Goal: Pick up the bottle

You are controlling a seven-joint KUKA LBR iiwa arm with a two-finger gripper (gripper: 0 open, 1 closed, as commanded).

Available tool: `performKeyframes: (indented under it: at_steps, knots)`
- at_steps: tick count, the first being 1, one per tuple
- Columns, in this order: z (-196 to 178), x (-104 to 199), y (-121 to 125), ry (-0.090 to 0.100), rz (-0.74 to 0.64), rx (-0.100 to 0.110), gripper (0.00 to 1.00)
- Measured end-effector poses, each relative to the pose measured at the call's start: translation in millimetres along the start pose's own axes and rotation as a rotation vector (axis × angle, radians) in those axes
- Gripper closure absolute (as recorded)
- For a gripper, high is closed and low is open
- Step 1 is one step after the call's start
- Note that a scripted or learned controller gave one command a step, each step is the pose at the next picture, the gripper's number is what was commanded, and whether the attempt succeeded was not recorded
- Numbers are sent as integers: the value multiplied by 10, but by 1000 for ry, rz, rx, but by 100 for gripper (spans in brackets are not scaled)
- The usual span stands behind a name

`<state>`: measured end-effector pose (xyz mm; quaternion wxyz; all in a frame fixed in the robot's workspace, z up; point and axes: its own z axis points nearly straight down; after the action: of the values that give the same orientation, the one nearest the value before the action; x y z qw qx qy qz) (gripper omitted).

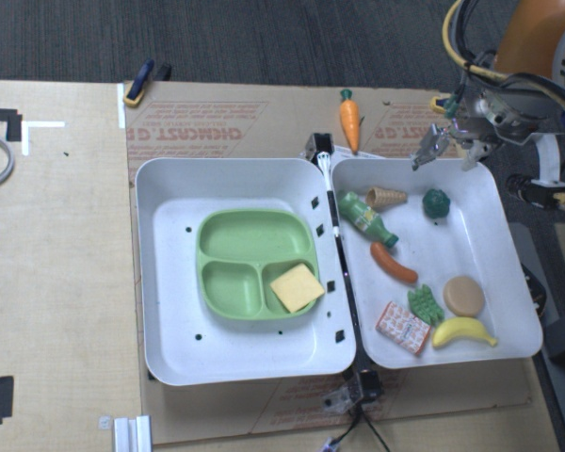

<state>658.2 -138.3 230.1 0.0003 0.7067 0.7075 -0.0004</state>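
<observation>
Hand (449,147) blurred, above bottle (364,217).

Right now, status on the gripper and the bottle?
Gripper above right bin's far edge, holding nothing. Bottle lying in that bin near the divider, untouched. Cone and sausage close beside it.

This looked like a robotics lab w/ a test bench, not a home or kitchen: a grey arm (537,36) w/ orange band and looped cables reached in from the right over two white bins (155,252) clipped side by side on taped-down cardboard (198,125). The bins held toy food, e.g. a plastic banana (464,332), sausage (394,261) and green tray (254,264), i.e. props rather than groceries. Black tape marks (0,121) on the plywood top and dark carpet (217,17) beyond fit a research room.
</observation>
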Motion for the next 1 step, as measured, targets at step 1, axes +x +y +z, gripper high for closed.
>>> performKeyframes:
  at_steps: [1]
  knots:
    - [-99, -3, 5, -2, -3, -1, 100]
